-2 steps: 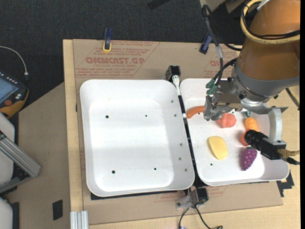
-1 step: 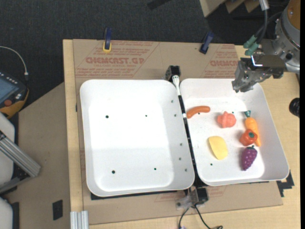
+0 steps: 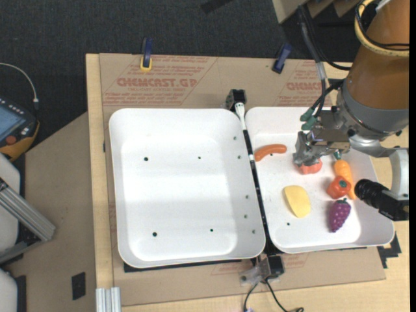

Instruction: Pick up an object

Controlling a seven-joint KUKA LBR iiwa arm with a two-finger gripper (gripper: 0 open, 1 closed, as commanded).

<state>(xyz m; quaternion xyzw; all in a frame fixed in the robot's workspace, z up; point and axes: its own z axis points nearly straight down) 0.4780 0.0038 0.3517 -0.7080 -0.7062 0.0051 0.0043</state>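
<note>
Two shallow white bins side by side on a cardboard-covered bench (image 3: 195, 77), everything of interest sitting in the right bin (image 3: 279, 125). Using the yellow lemon-ish piece (image 3: 298, 201) as the landmark, roughly mid-bin: up and left of it, an orange sausage-shaped toy (image 3: 270, 151) lying nearly flat, long axis running left-right with a slight tilt up toward the right end, left end almost at the divider between the bins. Up and right of the lemon piece, a small red-orange object (image 3: 311, 167) tucked right under the gripper (image 3: 311, 156), too covered to tell any long axis or facing. Gripper pointing down onto that red-orange thing, touching or just above it; can't tell how far apart the fingers are or whether anything's actually pinched. Right of the lemon piece, a carrot (image 3: 343, 171) with long axis running up-down, and just below that an orange-red pepper-like piece (image 3: 338, 187), nearly touching. Down and right of the lemon piece, purple grapes (image 3: 338, 214), long axis roughly vertical, narrow end toward the bin's near edge. Left bin (image 3: 175, 187) well to the left of the lemon piece.
</note>
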